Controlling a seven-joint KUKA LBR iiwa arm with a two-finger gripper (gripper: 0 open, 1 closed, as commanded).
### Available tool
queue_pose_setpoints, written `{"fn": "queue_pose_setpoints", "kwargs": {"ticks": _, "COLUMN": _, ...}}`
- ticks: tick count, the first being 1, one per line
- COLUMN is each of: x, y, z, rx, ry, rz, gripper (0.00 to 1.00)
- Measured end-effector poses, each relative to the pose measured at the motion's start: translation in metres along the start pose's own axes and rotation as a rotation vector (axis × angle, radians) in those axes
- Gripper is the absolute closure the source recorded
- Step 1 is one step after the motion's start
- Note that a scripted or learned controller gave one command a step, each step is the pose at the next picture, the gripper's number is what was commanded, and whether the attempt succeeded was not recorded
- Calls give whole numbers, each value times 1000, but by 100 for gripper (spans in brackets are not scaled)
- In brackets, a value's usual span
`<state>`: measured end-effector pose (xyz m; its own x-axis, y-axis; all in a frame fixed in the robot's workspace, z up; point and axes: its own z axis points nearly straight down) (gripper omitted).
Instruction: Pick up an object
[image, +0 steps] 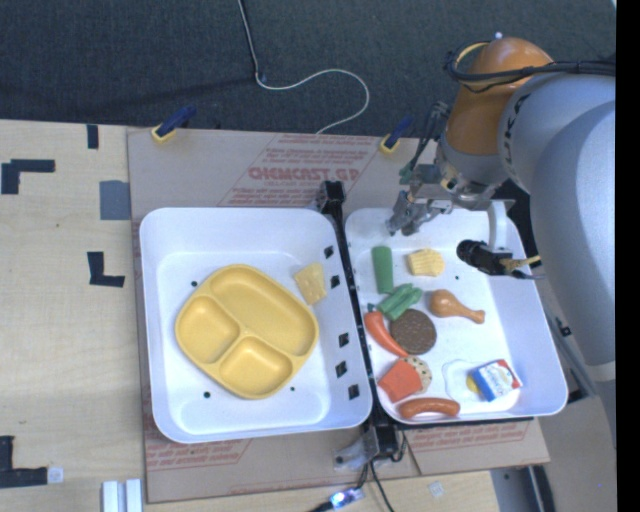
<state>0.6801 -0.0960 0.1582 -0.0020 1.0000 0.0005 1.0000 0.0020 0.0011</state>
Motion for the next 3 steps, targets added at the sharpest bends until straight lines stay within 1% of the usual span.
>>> {"fn": "queue_pose_setpoints", "kwargs": {"ticks": 1, "x": -4, "y": -4, "z": -62, "rx": -3, "ry": -1, "rz": 1, "gripper": 100}}
{"fn": "queue_pose_setpoints", "kwargs": {"ticks": 2, "x": -3, "y": -4, "z": -66, "rx": 2, "ry": 0, "rz": 1, "gripper": 100}}
{"fn": "queue_pose_setpoints", "kwargs": {"ticks": 3, "x": 17, "y": -52, "z": -56, "rx": 6, "ry": -1, "rz": 2, "gripper": 100}}
